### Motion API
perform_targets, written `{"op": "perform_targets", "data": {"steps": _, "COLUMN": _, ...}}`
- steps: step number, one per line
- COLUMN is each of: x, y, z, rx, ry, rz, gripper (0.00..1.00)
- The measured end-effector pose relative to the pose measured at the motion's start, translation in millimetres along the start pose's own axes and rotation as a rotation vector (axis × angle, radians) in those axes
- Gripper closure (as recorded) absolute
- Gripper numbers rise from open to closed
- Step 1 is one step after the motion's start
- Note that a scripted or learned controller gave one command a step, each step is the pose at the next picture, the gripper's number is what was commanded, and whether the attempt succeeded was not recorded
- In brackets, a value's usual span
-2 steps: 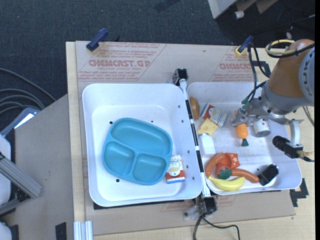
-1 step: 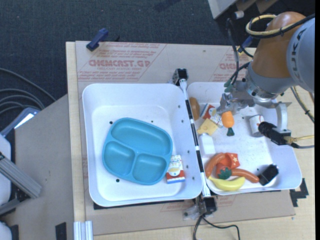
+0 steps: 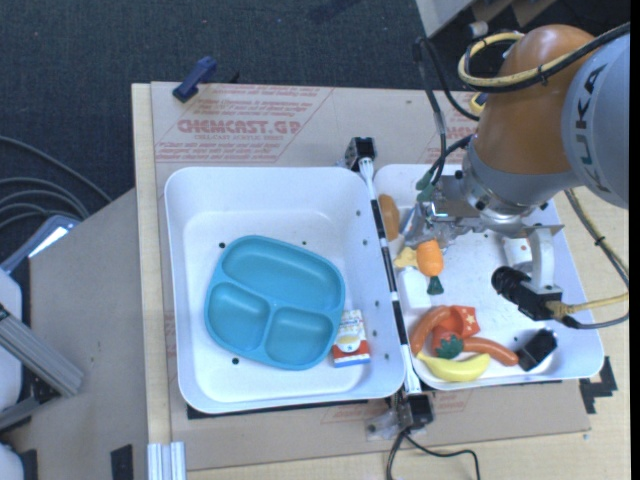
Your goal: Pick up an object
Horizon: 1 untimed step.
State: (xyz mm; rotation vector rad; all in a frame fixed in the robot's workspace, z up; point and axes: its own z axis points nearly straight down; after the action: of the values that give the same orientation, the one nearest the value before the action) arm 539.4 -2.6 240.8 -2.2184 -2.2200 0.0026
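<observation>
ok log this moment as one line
arm: over right bin | pincer: above carrot, grasp unclear | left bin: blue tray, small carton

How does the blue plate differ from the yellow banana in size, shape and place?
The blue plate is wide and flat, with three compartments; the banana is much smaller, slim and curved. The plate lies in the left bin, beside a small carton; the banana lies at the near edge of the right bin, touching other toy foods. Both rest flat, away from the gripper.

floor point(image 3: 150, 18): dark grey carpet | bench point(image 3: 240, 123): brown printed board | cables point(image 3: 50, 178): black, at left
</observation>
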Motion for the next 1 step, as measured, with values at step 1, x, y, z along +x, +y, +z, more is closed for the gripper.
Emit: {"op": "perform_targets", "data": {"steps": 1, "x": 32.3, "y": -59.8, "z": -12.0, "rx": 0.001, "ry": 0.0, "rz": 0.0, "gripper": 1.0}}
